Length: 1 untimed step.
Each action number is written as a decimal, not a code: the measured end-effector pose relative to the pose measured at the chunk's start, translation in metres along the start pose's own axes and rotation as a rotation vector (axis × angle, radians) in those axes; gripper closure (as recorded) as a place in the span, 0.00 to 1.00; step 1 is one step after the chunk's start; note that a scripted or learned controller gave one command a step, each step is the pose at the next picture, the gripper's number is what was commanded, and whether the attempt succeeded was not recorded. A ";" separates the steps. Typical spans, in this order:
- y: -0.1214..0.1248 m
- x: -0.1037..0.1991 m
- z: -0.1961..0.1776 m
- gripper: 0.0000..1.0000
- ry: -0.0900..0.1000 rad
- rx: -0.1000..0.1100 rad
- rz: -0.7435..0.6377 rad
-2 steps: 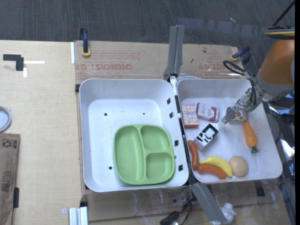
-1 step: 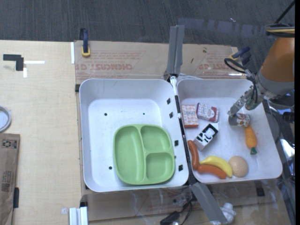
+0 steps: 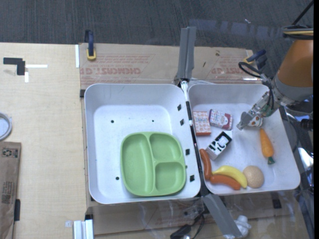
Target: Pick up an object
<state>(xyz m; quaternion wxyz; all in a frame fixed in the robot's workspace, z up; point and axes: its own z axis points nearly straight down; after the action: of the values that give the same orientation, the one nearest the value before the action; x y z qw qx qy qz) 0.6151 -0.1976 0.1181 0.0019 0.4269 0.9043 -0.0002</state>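
In the right bin (image 3: 289,180), the hand (image 3: 250,119) hovers just above the carrot (image 3: 266,145) (whether it is clenched or released I cannot tell), with a green divided plate (image 3: 153,163) in the left bin (image 3: 99,133).

The left bin (image 3: 92,133) holds a divided plate (image 3: 152,163). The right bin (image 3: 289,148) holds two cartons (image 3: 211,120) behind a box (image 3: 219,144), a carrot (image 3: 266,144) to the right, and sausages (image 3: 213,172), a banana (image 3: 230,174) and a round fruit (image 3: 253,176) in front.
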 end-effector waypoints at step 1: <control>-0.001 -0.015 0.026 0.00 0.001 0.000 0.088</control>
<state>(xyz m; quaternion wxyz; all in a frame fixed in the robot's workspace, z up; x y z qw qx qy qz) 0.6234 -0.2100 0.0916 0.0015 0.4663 0.8846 0.0000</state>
